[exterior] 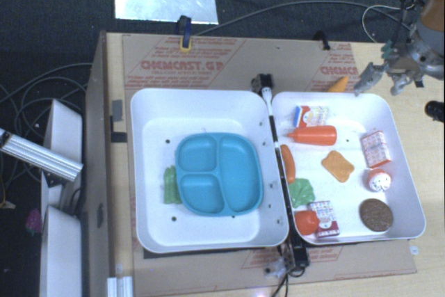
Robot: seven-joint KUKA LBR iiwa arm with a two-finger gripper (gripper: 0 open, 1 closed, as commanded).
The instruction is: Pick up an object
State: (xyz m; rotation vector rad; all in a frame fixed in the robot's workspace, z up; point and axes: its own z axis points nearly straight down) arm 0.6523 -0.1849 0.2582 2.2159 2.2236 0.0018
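My gripper [384,82] hangs above the bench just past the far right corner of the right bin [403,149], open, with nothing between its fingers. Inside that bin lie an orange bottle [314,135], a red-and-white box [311,115], an orange toast slice [338,165], a pink carton [374,148], a white ball [379,181], a brown round cookie [376,214], a small red-and-white carton [325,218], a green piece [300,191] and a carrot [288,162]. All lie below and left of the gripper.
The left bin [149,149] holds a blue divided plate [218,173] and a green item [170,186]. A small orange object [338,84] lies on the cardboard behind the right bin, left of the gripper. Cables run over the back of the bench.
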